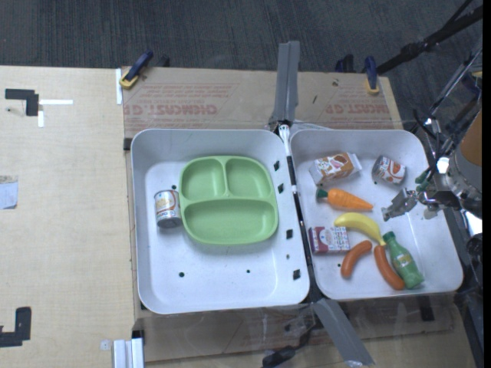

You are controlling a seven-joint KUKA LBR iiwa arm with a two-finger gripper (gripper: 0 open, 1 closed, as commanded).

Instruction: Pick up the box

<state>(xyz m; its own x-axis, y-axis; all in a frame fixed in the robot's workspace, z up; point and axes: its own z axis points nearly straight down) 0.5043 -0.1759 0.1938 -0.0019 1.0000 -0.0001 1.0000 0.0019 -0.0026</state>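
Two small boxes lie in the right bin (441,240). An orange and white carton (336,167) rests near the bin's back left corner. A dark red and white box (328,240) lies at the bin's left wall, beside the banana (359,225). My gripper (399,204) hangs over the right half of this bin, right of the carrot (347,199) and below the can (390,172). It is open with nothing between its fingers, and it is apart from both boxes.
The right bin also holds a green bottle (403,261), an orange-red sausage (354,259) and a second one (387,268). In the left bin (222,286) sit a green divided plate (229,200) and a small can (166,208). Cables hang at the far right.
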